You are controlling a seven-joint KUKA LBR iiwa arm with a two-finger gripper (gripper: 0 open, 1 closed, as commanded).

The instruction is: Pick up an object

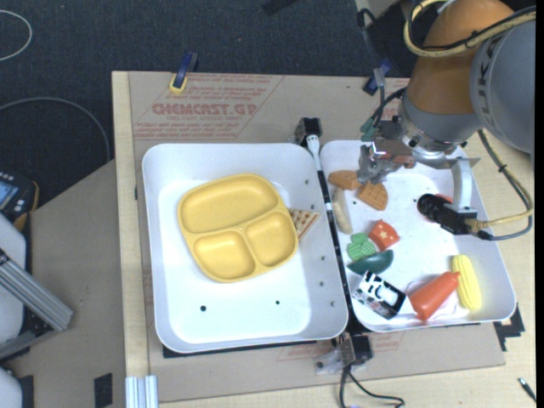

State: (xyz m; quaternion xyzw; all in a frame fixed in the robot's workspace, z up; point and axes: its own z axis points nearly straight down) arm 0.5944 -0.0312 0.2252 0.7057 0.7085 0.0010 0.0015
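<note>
Here my hand [371, 174] hung over one waffle piece [373, 196]; grip state unclear; two bins [161, 228]; one carrot [433, 293] pointing near-left.

Probably a robotics lab: clamped cardboard bench [212, 100], loose cables [357, 389], dark carpet [85, 24].

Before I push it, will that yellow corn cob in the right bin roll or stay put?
The corn cob looks rounded and long, so it may roll sideways. It looks like smooth toy plastic, probably light and slippery. The carrot beside it might stop a leftward roll.
</note>
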